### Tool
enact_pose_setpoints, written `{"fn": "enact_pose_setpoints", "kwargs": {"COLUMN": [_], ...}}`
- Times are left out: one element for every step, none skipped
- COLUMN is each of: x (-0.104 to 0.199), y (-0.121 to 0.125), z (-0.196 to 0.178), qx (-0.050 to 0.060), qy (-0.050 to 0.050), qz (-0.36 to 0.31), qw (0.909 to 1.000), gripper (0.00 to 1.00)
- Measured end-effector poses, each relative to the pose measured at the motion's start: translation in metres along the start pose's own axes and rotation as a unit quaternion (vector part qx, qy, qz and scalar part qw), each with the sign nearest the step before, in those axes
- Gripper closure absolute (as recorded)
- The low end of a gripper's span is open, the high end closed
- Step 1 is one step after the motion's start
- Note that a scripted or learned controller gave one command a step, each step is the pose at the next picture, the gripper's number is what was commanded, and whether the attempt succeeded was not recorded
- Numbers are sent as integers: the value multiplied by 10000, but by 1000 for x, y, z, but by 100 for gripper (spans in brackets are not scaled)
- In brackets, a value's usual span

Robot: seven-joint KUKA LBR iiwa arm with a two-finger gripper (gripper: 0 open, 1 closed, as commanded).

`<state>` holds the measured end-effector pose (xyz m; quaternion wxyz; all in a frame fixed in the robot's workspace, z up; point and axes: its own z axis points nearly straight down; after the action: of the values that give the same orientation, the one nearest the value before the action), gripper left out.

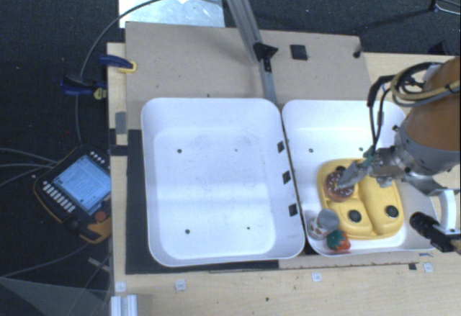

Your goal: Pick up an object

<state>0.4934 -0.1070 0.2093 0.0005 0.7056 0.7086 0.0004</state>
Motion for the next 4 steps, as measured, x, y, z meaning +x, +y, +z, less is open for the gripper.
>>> {"fn": "enact_pose_setpoints", "kwargs": {"x": [2,-1,-3,-3], "y": [7,17,23,26], "z": [45,95,116,102], "qx": [17,14,-72,-113], "qy": [4,3,-2,-9], "qz": [12,15,23,12], "qw": [10000,10000,10000,9999], "gripper": [0,0,0,100]}}
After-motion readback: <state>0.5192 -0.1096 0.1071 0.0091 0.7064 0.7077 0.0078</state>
